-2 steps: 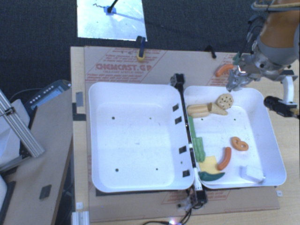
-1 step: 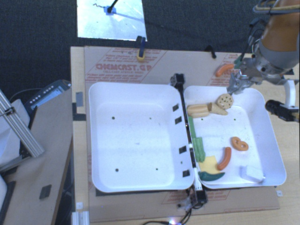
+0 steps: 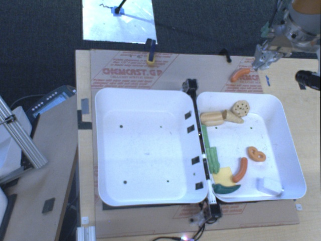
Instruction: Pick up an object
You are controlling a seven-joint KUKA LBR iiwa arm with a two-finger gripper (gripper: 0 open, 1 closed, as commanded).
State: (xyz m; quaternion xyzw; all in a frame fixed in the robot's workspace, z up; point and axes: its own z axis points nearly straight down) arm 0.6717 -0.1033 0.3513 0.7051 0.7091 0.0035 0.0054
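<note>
Gripper (image 3: 262, 60) hung above the bench beyond the right bin's (image 3: 288, 134) far rim, and whether its metal fingers were parted I could not tell. An orange toy sausage (image 3: 240, 75), smooth and curved, lay on the cardboard just beside the fingertips, outside the bin. Inside that bin lay a chocolate-chip cookie (image 3: 241, 107), a twisted pretzel (image 3: 256, 154) and a second sausage (image 3: 239, 169).

Even, moderately bright overhead lighting. Glare washes out both white bins (image 3: 145, 97) and the metal sheet (image 3: 119, 14). Image slightly soft, grainy; shadows faint.
</note>
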